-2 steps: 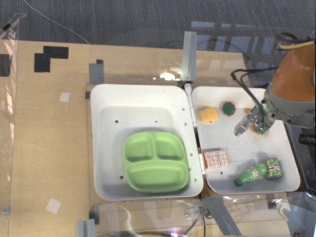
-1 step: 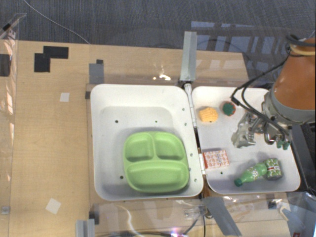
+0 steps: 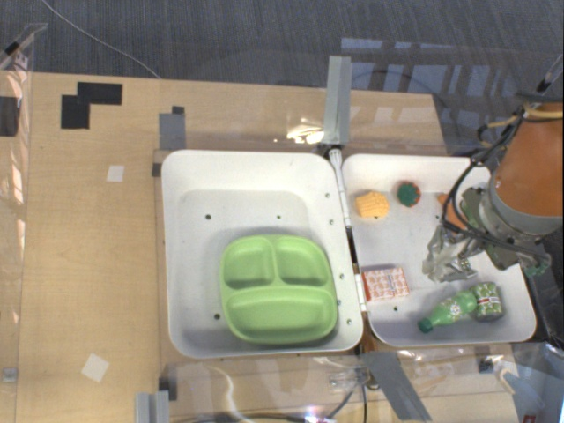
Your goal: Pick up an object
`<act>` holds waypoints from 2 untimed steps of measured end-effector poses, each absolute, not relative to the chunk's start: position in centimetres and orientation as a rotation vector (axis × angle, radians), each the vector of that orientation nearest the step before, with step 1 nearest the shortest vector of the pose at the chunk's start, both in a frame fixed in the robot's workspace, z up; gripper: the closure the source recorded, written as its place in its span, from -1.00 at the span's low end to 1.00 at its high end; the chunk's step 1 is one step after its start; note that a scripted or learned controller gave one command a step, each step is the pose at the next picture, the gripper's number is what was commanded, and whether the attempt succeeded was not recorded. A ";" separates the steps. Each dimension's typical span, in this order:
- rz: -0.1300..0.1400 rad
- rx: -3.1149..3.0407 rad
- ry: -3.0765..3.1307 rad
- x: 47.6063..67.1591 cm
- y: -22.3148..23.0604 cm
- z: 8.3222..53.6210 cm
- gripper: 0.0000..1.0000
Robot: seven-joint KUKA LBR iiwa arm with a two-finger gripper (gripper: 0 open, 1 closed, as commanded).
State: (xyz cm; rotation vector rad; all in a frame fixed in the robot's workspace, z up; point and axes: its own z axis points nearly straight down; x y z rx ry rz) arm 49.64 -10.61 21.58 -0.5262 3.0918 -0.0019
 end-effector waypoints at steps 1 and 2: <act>-0.005 -1.292 2.856 51.1 -14.5 19.8 1.00; 0.000 -1.852 2.532 52.6 -12.7 9.8 1.00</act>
